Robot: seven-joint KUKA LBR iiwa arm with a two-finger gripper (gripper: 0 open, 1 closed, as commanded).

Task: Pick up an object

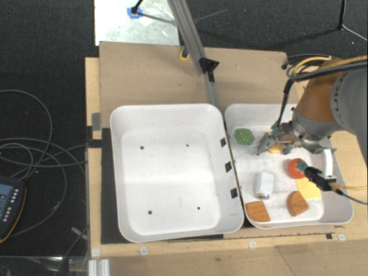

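My gripper (pixel 273 148) is down in the right bin (pixel 345 214), near its back middle, and it looks open. A small yellow object (pixel 276 150) lies on the bin floor between the fingers; I cannot tell whether they touch it. A green bumpy object (pixel 244 135) sits just left of the gripper. A red round object (pixel 296 167) lies in front of it to the right, beside a yellow block (pixel 310 189). A white block (pixel 264 183) and two brown pieces (pixel 258 211) (pixel 297 203) lie toward the bin's front.
The left bin (pixel 123 154) stands beside the right one, and they share a raised wall with black clips (pixel 228 166). A grey slanted pole (pixel 192 36) crosses above the back of the bench. The arm's orange band (pixel 317 99) and cables hang over the right bin's back right.
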